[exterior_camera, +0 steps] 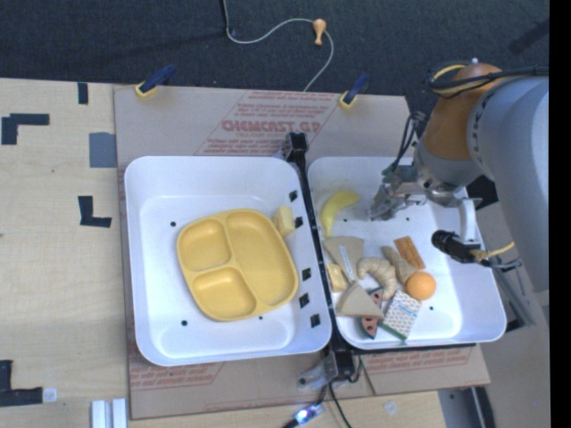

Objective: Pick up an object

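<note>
The right bin (473,324) holds a heap of small things: a yellow banana-like piece (337,209), an orange ball (420,285), an orange-brown block (409,251), tan pieces (378,271), a wedge (359,302) and a checkered packet (401,314). My gripper (390,203) hangs low over the back of this bin, just right of the yellow piece and behind the heap. Nothing shows between its fingers.
The left bin (152,185) carries a yellow three-compartment plate (236,263) and a small pale-yellow piece (285,220) by the divider. The grey arm with its orange band (455,119) fills the right side. A cable (268,34) lies beyond the cardboard base.
</note>
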Controlling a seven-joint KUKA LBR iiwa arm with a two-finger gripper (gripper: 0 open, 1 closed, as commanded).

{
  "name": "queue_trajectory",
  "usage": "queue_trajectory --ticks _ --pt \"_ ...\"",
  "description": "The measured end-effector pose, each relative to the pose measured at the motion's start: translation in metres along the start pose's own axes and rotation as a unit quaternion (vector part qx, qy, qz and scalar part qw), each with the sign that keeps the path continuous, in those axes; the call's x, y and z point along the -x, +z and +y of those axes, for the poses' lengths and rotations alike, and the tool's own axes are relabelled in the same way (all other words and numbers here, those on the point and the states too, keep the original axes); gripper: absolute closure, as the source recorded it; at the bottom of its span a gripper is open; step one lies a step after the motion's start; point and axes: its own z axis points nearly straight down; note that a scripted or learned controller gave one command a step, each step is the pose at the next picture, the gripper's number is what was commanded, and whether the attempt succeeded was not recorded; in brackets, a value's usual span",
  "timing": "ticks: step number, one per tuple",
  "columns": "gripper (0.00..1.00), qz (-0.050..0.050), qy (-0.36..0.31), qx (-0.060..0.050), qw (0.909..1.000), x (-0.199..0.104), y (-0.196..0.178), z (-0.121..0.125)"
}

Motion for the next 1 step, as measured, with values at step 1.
queue_trajectory --ticks 1 --pt "1.0 0.001 0.001 0.002 1.0 -0.0024 -0.0428 0.0036"
